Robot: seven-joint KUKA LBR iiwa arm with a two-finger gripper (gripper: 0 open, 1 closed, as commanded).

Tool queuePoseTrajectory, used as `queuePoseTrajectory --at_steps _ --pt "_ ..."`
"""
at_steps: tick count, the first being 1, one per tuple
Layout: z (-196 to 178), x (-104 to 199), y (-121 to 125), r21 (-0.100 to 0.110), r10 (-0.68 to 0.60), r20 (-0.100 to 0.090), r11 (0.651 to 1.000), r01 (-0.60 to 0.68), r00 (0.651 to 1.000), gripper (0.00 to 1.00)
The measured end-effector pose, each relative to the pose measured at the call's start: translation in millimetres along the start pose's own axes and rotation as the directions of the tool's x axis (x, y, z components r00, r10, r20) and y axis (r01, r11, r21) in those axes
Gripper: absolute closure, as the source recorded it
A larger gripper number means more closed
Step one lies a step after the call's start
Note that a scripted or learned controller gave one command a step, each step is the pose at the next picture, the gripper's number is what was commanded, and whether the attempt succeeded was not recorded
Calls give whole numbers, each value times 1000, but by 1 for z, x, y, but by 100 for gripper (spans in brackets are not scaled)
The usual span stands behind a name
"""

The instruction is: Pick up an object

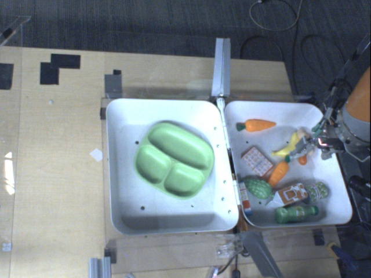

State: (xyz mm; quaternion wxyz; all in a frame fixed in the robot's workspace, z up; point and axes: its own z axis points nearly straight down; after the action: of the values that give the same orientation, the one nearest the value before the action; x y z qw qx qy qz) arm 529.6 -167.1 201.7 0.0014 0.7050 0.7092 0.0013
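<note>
Over the right bin [343, 213], near its right wall, I have the gripper [306, 149] low among the toys, arm coming in from the right with the orange band at the frame edge. Fingers look narrowly parted, tips pointing left and down; I see nothing clearly pinched between them, so I'm not calling a hold.

Nearest candidate is the toy banana [288, 147]: it lies just left of the fingertips, touching or nearly so — can't tell which at this resolution. Its long axis runs diagonal, lower-left to upper-right, roughly in line with the fingers' reach, so my read is that the jaws would close across its short width if they advance a bit left.

A small orange-red piece [302, 160] sits right under the fingers. The short carrot [279, 173] is just below-left of the banana, also diagonal. Crowding there is the risk: a close could catch two items or push the banana off onto the carrot.

Other stuff in that bin:
- long carrot [259, 125] at the top, lying left-right, well apart from the jaws, open floor around it
- waffle-pattern block [255, 161] centre-left
- green leafy toy [258, 188] below it
- small carton [293, 194], round green piece [319, 190], green bottle [296, 214] along the bottom edge

Right wall is close behind the gripper, so room for moving is leftward and straight up. Left bin [122, 172] holds the green divided tray [174, 159], nowhere near the arm.
</note>
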Motion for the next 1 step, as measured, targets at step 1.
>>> queuePoseTrajectory --at_steps 1 --pt "91 50 30 -2 -81 0 997 81 997 0"
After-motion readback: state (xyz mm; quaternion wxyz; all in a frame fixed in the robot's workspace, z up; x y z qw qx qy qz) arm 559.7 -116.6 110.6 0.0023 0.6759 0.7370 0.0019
